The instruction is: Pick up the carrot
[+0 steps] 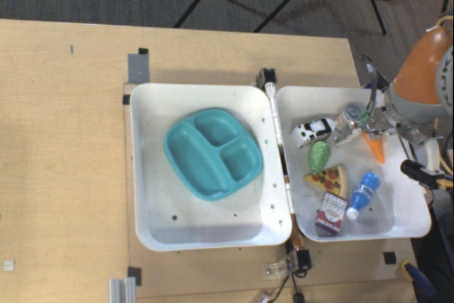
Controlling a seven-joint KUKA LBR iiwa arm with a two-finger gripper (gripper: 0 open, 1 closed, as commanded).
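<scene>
The carrot (pixel 375 148) is a small orange wedge in the right bin (pixel 418 220), near its right side, tip pointing toward the front. My gripper (pixel 359 128) hangs over the back of that bin, directly up and left of the carrot, and its metal parts touch or overlap the carrot's top end. Whether the carrot is gripped or just lying beside the gripper is not clear. The arm's orange band (pixel 424 74) rises at the right edge.
The right bin also holds a black-and-white cow toy (pixel 315 130), a green item (pixel 319 155), a pizza slice (pixel 329 182), a small carton (pixel 330 213) and a blue bottle (pixel 363 193). A teal divided plate (pixel 213 152) lies in the left bin (pixel 152 209).
</scene>
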